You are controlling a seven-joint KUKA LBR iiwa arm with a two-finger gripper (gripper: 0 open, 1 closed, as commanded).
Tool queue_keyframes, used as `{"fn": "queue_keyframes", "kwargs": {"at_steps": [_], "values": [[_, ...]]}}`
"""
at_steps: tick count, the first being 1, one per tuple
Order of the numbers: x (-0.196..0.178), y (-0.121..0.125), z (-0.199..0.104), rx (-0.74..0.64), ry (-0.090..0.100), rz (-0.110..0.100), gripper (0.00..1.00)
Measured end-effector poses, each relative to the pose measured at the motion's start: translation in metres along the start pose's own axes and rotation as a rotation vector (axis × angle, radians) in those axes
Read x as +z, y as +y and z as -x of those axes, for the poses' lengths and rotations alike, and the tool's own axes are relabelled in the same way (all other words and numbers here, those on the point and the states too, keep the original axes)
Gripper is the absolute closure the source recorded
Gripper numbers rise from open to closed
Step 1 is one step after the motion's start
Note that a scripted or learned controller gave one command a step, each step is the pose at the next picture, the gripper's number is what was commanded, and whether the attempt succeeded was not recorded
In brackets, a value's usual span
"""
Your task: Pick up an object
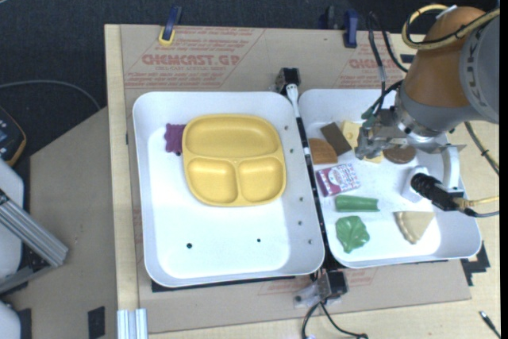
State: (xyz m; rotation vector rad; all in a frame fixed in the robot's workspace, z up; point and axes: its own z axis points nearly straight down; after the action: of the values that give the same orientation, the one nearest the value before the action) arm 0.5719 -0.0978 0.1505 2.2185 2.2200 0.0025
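My gripper [371, 145] hangs over the upper middle of the right bin [456, 246], under the orange-banded wrist [435, 75]. Just left of it lie a dark brown bar [339, 138], a pale yellow piece [350, 128] and a tan bread square [321, 151]. A brown round piece [400, 154] peeks out at the gripper's right. Below it sits a purple-and-white packet [337, 179]. Further down are a green bean-like piece [355, 203], a leafy green piece [352, 233] and a tan wedge [414, 225].
The left bin [159, 242] holds a yellow divided plate [234, 158] with a purple item [173, 138] at its left edge. A black part [432, 190] with a cable juts over the right bin's right side. Clamps sit between the bins at top and bottom.
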Motion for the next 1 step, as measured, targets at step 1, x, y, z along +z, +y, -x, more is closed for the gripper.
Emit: {"fn": "queue_keyframes", "kwargs": {"at_steps": [1], "values": [[-0.0629, -0.0004, -0.0025, -0.001, -0.001, 0.003, 1.0]]}}
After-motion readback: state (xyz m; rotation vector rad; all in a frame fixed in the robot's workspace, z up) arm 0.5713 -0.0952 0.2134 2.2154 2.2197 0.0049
